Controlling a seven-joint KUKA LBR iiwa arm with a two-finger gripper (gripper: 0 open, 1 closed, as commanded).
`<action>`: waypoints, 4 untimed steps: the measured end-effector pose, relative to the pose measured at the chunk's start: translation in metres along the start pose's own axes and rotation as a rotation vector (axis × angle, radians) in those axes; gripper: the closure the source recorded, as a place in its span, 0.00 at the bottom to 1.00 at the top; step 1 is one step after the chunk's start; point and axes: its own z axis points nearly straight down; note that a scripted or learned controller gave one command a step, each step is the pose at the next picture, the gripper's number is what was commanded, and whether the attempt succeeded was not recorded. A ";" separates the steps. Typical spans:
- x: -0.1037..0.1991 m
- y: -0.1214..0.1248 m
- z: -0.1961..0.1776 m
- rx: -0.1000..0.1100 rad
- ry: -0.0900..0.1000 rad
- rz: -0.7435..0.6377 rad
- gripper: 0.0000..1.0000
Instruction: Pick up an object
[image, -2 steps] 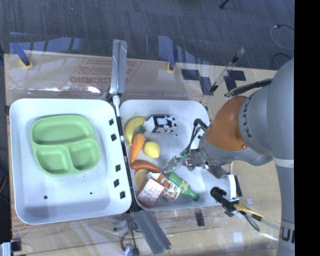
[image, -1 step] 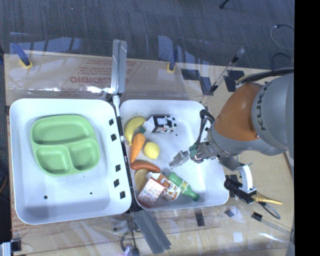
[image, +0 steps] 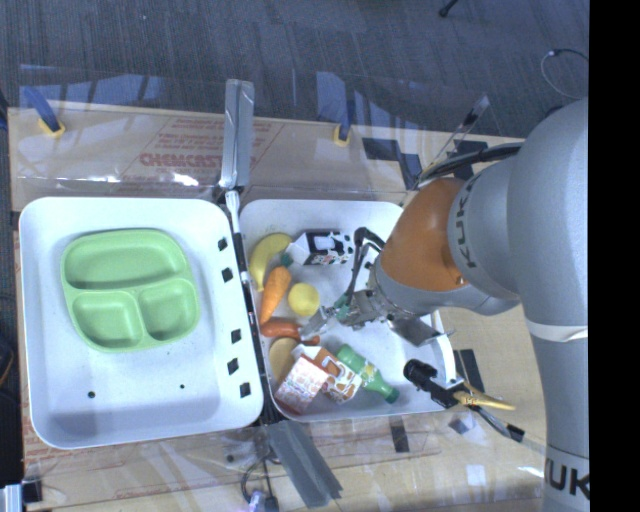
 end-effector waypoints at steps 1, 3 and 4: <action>0.000 0.040 -0.054 0.009 0.006 -0.139 0.00; -0.014 0.110 0.001 0.021 0.008 -0.069 1.00; -0.014 0.110 0.001 0.024 0.010 -0.070 0.00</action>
